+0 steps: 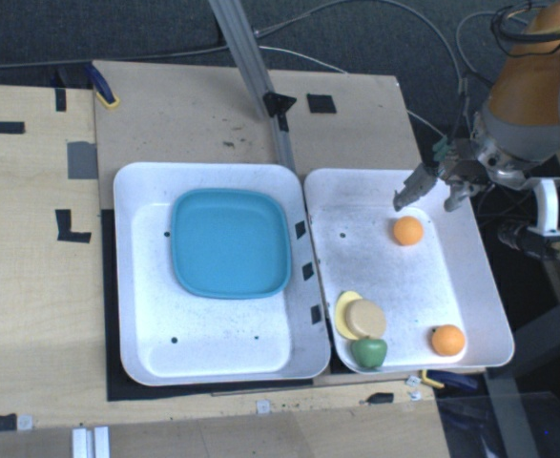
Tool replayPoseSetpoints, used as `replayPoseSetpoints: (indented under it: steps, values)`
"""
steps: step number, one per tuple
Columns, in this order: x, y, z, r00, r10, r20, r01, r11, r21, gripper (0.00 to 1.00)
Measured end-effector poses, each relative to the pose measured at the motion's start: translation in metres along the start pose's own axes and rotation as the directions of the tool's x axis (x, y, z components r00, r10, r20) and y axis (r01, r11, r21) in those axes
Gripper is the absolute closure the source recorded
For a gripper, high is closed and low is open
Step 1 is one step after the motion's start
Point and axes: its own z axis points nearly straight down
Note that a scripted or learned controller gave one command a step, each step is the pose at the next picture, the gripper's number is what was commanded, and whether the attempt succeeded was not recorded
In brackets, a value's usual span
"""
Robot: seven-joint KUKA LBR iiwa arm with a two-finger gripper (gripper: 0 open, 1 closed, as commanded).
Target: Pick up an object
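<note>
The right bin (470, 256) holds an orange ball (407, 231) near its upper middle and a second orange ball (447, 340) in its front right corner. A tan round piece on a yellow one (361, 319) lies at the bin's front left, with a green fruit (368, 352) just below it. My gripper (429, 192) hangs over the bin's upper right part, a little above and right of the upper orange ball. Its two fingers stand apart with nothing between them.
The left bin (141, 256) carries a blue square plate (231, 242). A grey metal bar (251, 55) slants down from the top toward the gap between the bins. Cables (394, 27) run over the dark floor at the back right.
</note>
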Motion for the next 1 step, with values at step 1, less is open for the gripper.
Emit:
replayPoseSetpoints:
  steps: [1]
  values:
    - [-0.0042, 0.0014, 0.0436, 1.000, 0.000, -0.001, 0.000, 1.000, 0.004, 0.00]
